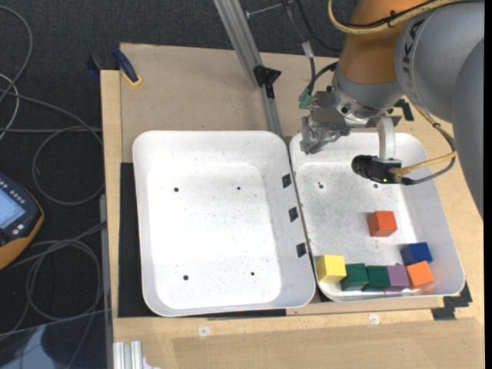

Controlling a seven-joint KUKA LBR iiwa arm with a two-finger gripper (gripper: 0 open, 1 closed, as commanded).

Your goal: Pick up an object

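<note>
Tool (314,143) first: from my remote seat I see it hanging at the far rim of the right bin (438,206), at about eleven o'clock of that bin, and the slant of the camera hides its tips, so I cannot tell whether it is released or clenched; nothing shows beneath it. Reading left to right, the left bin (146,206) at nine o'clock of the counter (192,75) shows bare floor, so any pick must come from the right bin. There the yellow block (332,266) sits at seven o'clock, touching the near wall, with a green block (354,275) and a darker green block (377,276) pressed beside it, then a purple block (397,275), an orange block (420,272) and a blue block (416,252) at five o'clock, all packed against the rim. My worry is that row: I judge a descent there could land on a neighbour or the wall and shove blocks instead of closing around one. The red block (382,223) stands alone near the middle, well apart from the rest, and looks the safest target. A second risk is the small black device (377,167) with its cable, just beside the tool at three o'clock of it; it may snag or block my sight.
</note>
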